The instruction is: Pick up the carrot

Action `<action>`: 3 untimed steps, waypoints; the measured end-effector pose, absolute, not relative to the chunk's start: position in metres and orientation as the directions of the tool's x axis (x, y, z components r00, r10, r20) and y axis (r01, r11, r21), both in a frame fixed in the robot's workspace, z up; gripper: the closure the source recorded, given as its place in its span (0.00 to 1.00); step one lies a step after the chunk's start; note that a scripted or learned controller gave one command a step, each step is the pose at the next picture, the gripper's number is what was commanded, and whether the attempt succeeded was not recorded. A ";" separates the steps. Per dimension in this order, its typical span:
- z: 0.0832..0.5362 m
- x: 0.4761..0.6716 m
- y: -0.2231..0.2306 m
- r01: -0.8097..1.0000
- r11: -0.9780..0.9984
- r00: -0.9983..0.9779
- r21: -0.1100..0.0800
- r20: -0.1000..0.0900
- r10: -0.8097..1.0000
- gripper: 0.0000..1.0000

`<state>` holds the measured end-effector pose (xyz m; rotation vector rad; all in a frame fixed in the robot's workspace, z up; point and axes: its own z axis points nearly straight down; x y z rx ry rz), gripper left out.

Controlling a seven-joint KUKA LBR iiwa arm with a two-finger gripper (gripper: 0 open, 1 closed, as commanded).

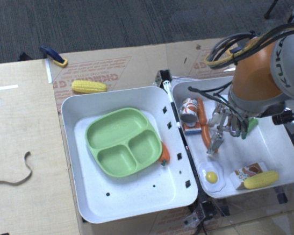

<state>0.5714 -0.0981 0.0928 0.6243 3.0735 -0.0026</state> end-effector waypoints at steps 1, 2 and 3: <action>0.092 0.515 -0.095 0.553 0.833 -0.833 -0.001 -0.001 0.553 0.00; 0.101 0.517 -0.095 0.551 0.834 -0.834 0.000 -0.004 0.551 1.00; 0.092 0.477 -0.097 0.811 0.585 -0.585 -0.001 0.000 0.811 1.00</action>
